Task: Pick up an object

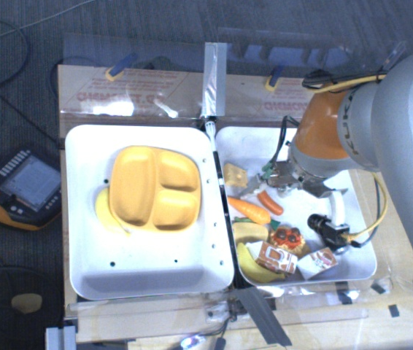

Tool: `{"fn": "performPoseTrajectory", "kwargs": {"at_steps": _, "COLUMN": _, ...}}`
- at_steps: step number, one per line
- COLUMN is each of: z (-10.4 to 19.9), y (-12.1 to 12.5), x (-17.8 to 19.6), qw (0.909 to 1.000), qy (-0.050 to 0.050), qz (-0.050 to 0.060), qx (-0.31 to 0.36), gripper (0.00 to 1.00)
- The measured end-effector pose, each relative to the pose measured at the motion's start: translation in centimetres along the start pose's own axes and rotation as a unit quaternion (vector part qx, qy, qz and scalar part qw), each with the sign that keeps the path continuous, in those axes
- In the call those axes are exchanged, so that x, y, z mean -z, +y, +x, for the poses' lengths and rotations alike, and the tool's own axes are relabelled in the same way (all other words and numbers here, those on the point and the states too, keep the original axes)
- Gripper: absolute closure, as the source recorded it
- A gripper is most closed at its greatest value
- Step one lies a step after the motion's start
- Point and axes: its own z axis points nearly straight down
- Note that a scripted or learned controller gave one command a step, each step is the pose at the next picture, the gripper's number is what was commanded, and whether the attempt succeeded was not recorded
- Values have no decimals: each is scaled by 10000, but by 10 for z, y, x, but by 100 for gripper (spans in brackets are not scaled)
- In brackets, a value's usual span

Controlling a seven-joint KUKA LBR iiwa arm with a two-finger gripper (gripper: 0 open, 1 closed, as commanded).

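Note:
The right bin [352,268] holds several toy foods: an orange carrot [249,209], a small red sausage-shaped piece [271,203], a tan cracker [235,175], a yellow banana [253,265], a printed box [280,252] and a small white and red carton [322,261]. The arm reaches in from the right, and my gripper [273,179] is low in this bin. It sits just above the red piece and to the right of the cracker. The wrist hides what lies directly under it.
In the left bin [82,268] a yellow divided tray [154,188] lies upside down over a paler yellow thing [106,211]. A ridge [221,217] separates the two bins. A handheld controller [25,184] lies on the floor at the left.

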Motion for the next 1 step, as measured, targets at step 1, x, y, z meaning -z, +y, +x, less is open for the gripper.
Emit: {"fn": "performPoseTrajectory", "kwargs": {"at_steps": 1, "z": 1, "y": 2, "x": 9, "qw": 10000, "qy": 12, "qz": -16, "qx": -1, "gripper": 100}}
